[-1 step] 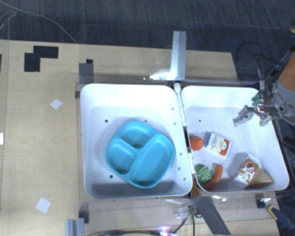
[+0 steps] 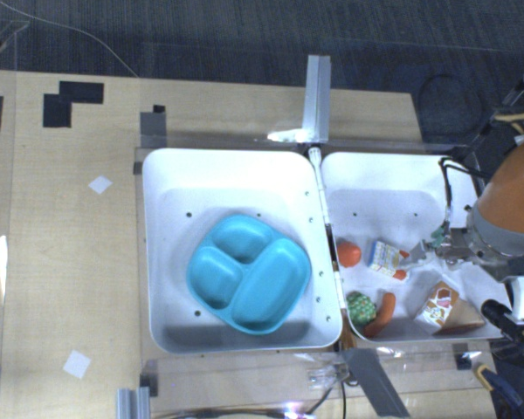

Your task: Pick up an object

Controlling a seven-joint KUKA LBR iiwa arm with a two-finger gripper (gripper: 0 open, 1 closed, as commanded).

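Robotics lab, wooden bench (image 2: 61, 260), two white bins (image 2: 166, 234), carpet floor (image 2: 244, 16)

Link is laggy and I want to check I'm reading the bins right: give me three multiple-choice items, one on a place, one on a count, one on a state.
1. Which bin holds the blue tray?
A. left bin
B. right bin
C. neither

2. How many compartments does the tray have?
A. two
B. three
C. five

3. How does the carton lie?
A. apart from the tomato
B. stacked on the tomato
C. inside the tray

Answers:
1. A, the tray lies in the left bin.
2. B, two small wells and one long one show.
3. A, bare floor of the right bin shows between them.
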